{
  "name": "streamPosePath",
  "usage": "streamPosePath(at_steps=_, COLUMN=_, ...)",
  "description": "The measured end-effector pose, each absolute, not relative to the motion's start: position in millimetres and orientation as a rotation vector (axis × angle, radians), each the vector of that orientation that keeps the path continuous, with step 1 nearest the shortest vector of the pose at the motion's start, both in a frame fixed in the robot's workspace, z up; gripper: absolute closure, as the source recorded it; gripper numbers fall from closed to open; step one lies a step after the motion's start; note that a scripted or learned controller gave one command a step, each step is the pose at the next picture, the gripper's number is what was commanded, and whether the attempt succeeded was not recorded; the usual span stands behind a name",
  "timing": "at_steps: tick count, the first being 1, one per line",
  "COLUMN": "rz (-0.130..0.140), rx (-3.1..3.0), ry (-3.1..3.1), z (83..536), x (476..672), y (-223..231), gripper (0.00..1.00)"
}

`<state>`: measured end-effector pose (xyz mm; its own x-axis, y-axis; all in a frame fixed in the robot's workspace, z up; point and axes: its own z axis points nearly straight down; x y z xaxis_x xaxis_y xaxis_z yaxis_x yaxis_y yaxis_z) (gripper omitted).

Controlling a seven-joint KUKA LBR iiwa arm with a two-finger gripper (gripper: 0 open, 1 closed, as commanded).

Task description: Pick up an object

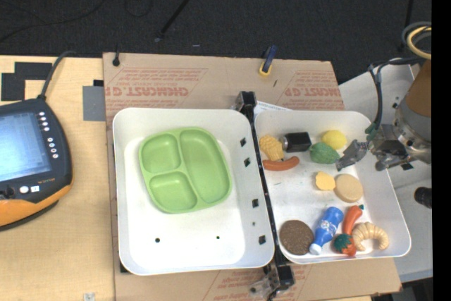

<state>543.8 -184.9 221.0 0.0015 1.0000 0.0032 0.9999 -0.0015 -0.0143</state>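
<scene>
Claw point(372, 155), fingers spread open and holding nothing, hangs over the right edge of the right bin point(394, 204). Nearest object: a tan round cookie point(348, 187), lying just below and left of it. Judged light, rigid, smooth; best gripped across its rim.

Left bin point(134, 236): divided plate point(185, 170) inside, toward rear. Right bin point(394, 222): corn point(270, 146), lemon point(334, 139) along back; sausage point(280, 164) just before corn; bottle point(325, 228) near front, cookie point(297, 236) to its left, shrimp point(371, 235) to its right. Gripper point(371, 154) over right bin's right rim. Tablet point(28, 158) far left on bench.
</scene>
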Motion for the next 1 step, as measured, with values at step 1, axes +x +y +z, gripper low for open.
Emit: streamPosePath(at_steps=1, rz=0.001, rx=-2.221, ry=-2.221, z=228.0, x=546.4, y=-185.3, gripper=0.00)
